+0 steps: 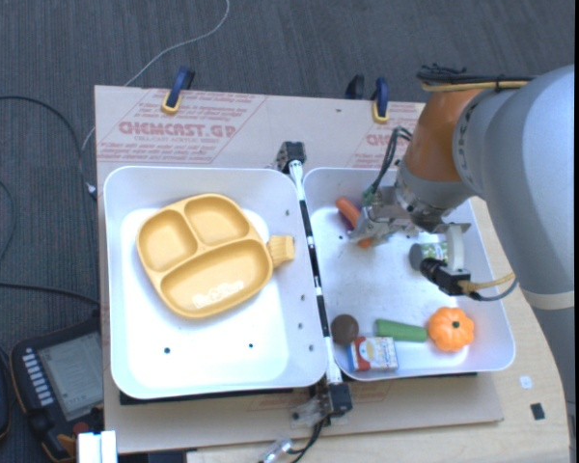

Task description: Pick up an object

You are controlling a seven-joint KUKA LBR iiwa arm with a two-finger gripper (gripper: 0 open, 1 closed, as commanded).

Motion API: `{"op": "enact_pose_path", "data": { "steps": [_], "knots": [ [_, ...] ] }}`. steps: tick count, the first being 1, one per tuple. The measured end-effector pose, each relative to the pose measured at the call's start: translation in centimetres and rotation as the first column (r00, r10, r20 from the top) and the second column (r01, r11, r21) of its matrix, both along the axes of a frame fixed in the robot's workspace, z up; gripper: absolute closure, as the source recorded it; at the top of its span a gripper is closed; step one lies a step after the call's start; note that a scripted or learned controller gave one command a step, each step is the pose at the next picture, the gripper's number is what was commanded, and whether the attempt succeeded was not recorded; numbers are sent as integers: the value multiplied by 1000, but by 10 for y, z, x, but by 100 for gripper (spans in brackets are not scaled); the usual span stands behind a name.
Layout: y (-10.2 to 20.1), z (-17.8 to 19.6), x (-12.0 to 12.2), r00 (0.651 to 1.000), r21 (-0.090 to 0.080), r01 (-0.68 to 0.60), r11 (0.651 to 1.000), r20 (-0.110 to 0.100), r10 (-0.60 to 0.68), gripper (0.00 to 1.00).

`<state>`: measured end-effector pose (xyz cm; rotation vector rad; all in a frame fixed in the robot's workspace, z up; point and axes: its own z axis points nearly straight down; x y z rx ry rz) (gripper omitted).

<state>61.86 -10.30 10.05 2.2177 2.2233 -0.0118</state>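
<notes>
My gripper (370,228) is low in the right bin (492,350), near its back left corner, under the grey arm and its orange band. An orange carrot-like piece (347,208) lies right against the gripper's left side, partly hidden by it. Along the front of the same bin lie a small orange pumpkin (451,328), a green stick-shaped item (400,330), a brown ball (344,328) and a small red and white carton (374,353).
The left bin (125,355) holds a yellow divided plate (207,254) with a small handle toward the middle divider (309,249). A black cable part (442,276) hangs off the wrist over the right bin. Clamps sit at the board's back edge.
</notes>
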Motion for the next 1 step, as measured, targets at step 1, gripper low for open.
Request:
{"op": "enact_pose_path", "data": {
  "steps": [1],
  "knots": [
    [79, 81, -33, 1000, 6, 0, 1000, 0, 0, 100]
  ]
}}
